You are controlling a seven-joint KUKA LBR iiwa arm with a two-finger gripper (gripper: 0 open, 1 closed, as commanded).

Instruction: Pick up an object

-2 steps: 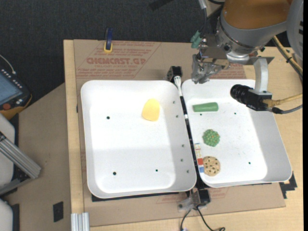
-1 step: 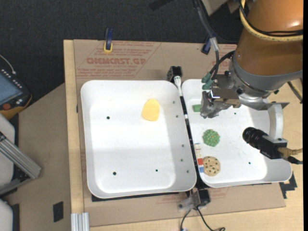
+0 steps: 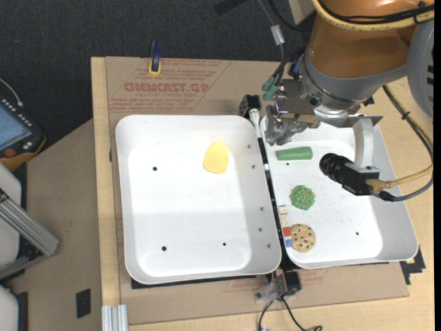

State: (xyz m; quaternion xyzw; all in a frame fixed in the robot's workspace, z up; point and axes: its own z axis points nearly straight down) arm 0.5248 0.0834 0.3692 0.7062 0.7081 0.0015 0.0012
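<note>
Likely target is the green bar (image 3: 294, 154): it lies flat in the right bin (image 3: 386, 243), near the far edge, close to the inner wall by the divider. The gripper (image 3: 279, 131) hangs just above and to the left of it, at the bin's far-left corner. Can't tell whether the hand is released or clenched, since the wrist blocks the tips. Nothing visibly held.

My read: approach step, pick not yet made. Next move needs a small shift toward the bar's middle, jaws lined across its short side, then straight down.

Other items in the same bin: green ball (image 3: 302, 197) around mid-bin, cookie (image 3: 302, 237) near the front-left corner. Both are apart from the bar, so no crowding there. A black cylinder on the arm (image 3: 342, 170) sits just right of the bar, low over the bin.

Tight side is the inner wall and the far rim: a descent too far left risks hitting the rim. Open room lies right and front of the bar.

Left bin (image 3: 138, 254) holds only a yellow piece (image 3: 216, 157), far-right area, with plenty of bare floor around it.
</note>
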